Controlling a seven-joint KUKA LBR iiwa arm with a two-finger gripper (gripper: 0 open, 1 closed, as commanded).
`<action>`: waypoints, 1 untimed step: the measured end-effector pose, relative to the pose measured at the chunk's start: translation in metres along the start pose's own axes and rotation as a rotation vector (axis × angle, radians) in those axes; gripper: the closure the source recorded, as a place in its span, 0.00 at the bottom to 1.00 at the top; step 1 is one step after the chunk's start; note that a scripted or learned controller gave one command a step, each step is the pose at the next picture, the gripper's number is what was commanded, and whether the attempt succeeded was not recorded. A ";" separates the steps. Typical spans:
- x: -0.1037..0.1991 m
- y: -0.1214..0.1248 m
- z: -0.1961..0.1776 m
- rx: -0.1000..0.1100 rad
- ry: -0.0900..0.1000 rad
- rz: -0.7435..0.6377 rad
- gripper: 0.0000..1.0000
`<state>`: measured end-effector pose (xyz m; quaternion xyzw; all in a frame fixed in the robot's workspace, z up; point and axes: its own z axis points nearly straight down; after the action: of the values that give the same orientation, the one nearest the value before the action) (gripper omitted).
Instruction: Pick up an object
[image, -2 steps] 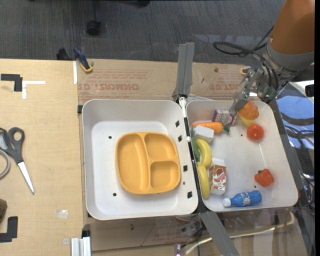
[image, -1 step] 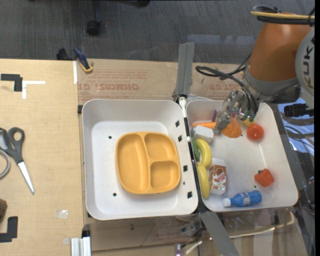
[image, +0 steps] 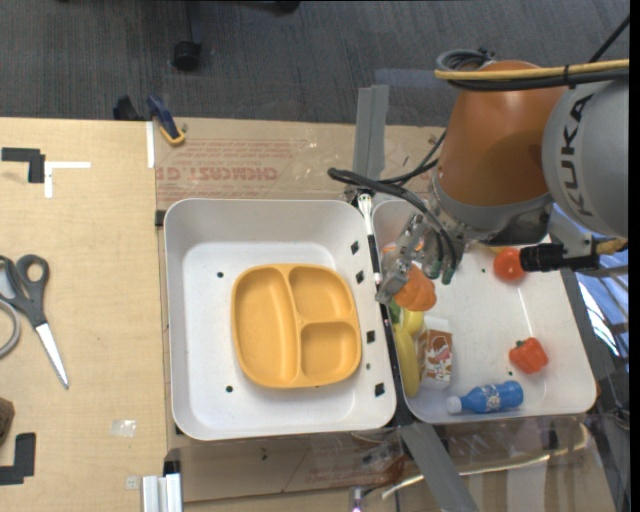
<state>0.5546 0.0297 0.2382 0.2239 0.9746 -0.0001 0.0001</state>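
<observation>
Two white bins side by side on the bench; left bin (image: 190, 330) carrying a yellow divided plate (image: 297, 325) near its middle; right bin (image: 570, 395) with its far edge and far-left corner covered by the arm (image: 520, 120), so whatever sits beneath cannot be made out. Reaching in from the right, orange band and grey wrist hanging over the right bin's far edge, cables looping past the wall between the bins. Gripper (image: 408, 268) pointed down close to the right bin's left wall, fingers small and tangled with cable; hard to read, so cannot tell how far apart, nor whether anything sits between them. Just under and touching the gripper in the view, an orange rounded object (image: 416, 294), partly hidden by the fingers; held or merely overlapped, cannot tell. Along the same left wall, a yellow banana-like item (image: 405, 350), its far end tucked under the orange object; beside it a small red-and-white packet (image: 436, 357). Near the front edge, a blue bottle (image: 488, 398) lying flat. Towards the right edge, a red pepper-like piece (image: 528, 354); further back, a red tomato-like ball (image: 508, 264) half behind a black fitting. Scissors (image: 38, 310) at the bench's left edge, cut off.
</observation>
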 end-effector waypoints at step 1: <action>-0.057 0.016 -0.045 0.000 -0.003 0.116 1.00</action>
<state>0.6127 0.0196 0.2835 0.2800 0.9600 -0.0005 0.0014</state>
